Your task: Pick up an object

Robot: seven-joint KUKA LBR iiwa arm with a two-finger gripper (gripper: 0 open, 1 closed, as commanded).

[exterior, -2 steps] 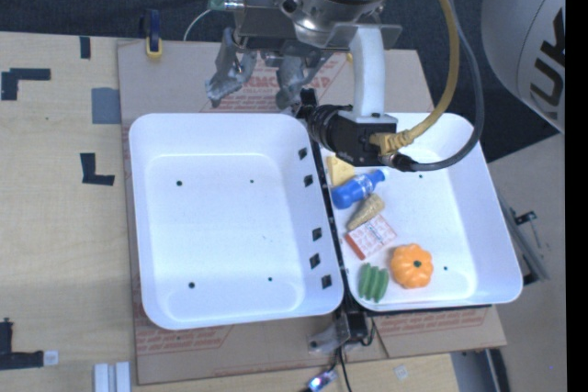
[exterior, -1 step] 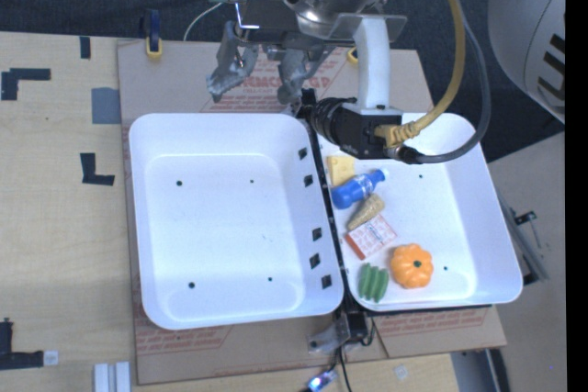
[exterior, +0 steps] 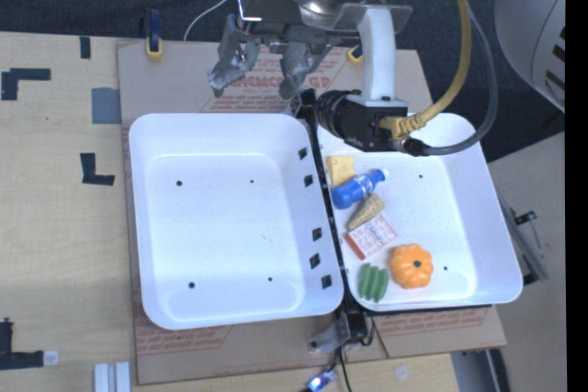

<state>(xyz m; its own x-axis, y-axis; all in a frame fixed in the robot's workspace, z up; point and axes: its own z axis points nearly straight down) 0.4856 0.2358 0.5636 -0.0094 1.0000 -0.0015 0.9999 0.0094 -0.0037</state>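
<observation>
Bench: wooden top (exterior: pixel 55 197) with a cardboard sheet (exterior: pixel 175 69) under two white bins.
Left bin (exterior: pixel 152 151): I see bare white floor.
Right bin (exterior: pixel 478 216): all objects lie near the divider; yellow piece (exterior: pixel 341 168), blue bottle (exterior: pixel 356 189), cone (exterior: pixel 366 212), red-white packet (exterior: pixel 371 239), green item (exterior: pixel 373 282), orange pumpkin (exterior: pixel 411 265).
Gripper (exterior: pixel 265 69): above the far edge of the left bin, fingers spread apart, nothing between them.

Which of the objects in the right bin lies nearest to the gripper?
The yellow piece, at the far end of the cluster, lies closest to the gripper; the blue bottle comes next.
</observation>
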